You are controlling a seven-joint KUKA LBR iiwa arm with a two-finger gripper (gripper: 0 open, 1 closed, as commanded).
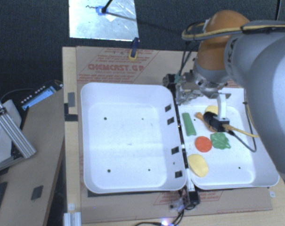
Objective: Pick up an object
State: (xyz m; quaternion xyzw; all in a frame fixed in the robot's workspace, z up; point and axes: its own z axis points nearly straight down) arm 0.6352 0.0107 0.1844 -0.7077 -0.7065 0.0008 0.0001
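The green stick (pixel 188 124) lies just on the camera's side of the gripper (pixel 183 94), pointing lengthwise at it. Whether the gripper is open or closed, I cannot tell.

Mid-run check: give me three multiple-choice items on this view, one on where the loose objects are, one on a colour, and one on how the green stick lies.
1. The loose objects lie in:
A) the bin at the view's left
B) the bin at the view's right
C) on the cardboard

2. The round disc is:
A) blue
B) red
C) white

3. The green stick is:
A) lying flat on the bin floor
B) standing on end
C) lifted clear of the bin

Answers:
1 B: every object sits inside the bin at the view's right.
2 B: the disc is plainly red.
3 A: the stick lies flat beside the divider, with the gripper above its far end.
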